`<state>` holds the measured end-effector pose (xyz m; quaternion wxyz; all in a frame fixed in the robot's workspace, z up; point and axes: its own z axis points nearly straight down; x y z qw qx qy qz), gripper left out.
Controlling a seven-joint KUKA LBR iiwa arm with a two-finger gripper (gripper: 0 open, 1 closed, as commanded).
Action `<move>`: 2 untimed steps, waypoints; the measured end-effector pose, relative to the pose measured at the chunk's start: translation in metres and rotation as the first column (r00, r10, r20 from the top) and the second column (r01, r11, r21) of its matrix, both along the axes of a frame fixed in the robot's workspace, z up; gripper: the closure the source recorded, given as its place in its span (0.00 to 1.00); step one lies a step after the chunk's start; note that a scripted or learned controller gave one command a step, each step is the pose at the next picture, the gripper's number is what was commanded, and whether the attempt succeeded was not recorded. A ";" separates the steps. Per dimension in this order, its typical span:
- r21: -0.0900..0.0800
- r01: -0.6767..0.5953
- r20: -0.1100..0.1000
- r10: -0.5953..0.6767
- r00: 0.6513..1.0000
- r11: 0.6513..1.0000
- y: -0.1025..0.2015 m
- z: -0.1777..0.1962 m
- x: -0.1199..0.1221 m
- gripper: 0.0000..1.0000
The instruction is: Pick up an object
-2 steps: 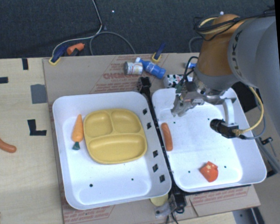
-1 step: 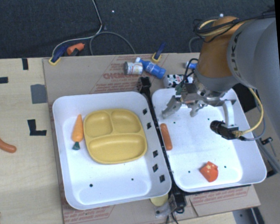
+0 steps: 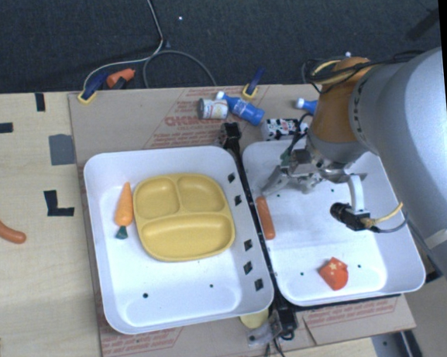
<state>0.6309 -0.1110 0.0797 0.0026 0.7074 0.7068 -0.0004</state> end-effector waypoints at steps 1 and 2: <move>0.002 -0.005 -0.003 0.005 1.000 1.000 0.012 0.006 0.039 0.00; -0.001 0.005 0.000 -0.005 1.000 1.000 -0.088 0.043 0.037 0.00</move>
